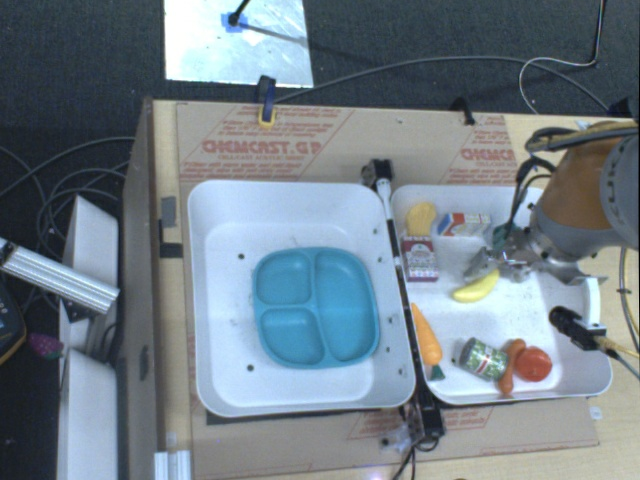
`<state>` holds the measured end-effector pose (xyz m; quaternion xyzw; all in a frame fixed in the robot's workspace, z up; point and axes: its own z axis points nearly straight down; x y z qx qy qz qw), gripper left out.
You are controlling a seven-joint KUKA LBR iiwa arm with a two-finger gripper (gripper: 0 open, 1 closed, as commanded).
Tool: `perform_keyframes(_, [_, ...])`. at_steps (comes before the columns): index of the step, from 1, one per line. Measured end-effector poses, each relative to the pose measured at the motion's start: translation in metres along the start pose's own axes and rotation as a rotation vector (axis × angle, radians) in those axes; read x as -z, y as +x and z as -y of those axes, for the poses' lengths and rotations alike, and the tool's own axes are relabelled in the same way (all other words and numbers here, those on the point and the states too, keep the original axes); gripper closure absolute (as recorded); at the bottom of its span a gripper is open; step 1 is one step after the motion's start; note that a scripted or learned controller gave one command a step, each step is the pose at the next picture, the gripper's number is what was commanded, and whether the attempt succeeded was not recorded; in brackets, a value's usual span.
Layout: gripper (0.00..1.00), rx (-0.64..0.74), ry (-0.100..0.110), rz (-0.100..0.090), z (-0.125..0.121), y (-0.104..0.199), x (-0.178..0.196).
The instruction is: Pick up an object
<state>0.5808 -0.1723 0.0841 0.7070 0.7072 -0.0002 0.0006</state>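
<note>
Two white bins sit side by side on the tabletop [330, 133], which is lined with printed cardboard. The left bin [215, 298] holds a blue divided plate [315, 306], lying flat near its middle. The right bin [575, 378] holds the loose items. Along its far side lie a pale yellow piece [421, 217] and a small white carton with red and blue print [465, 224], close together. Just in front of the yellow piece is a red and white box [420, 258], next to the wall between the bins. A banana [476, 287] lies near the middle of the bin. Toward the near side, a carrot [428, 338] runs along the dividing wall, a small green-labelled can [483, 359] lies on its side, and a tomato [534, 364] rests just right of the can with a thin orange-red piece [510, 366] between them. The grey arm [585, 203] with its orange band comes in from the right over the right bin. The claw [483, 261] is low in the bin, just above and right of the banana and close to it; its metal tips look parted with nothing seen between them, so it grasps nothing.
</note>
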Motion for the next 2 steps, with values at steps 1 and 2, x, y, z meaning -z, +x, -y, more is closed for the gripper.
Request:
perform_keyframes(1, [1.0,0.002,-0.003,0.0,-0.001,0.001,0.011])
perform_keyframes(2, [1.0,0.004,-0.001,-0.002,0.018,0.06,0.052])
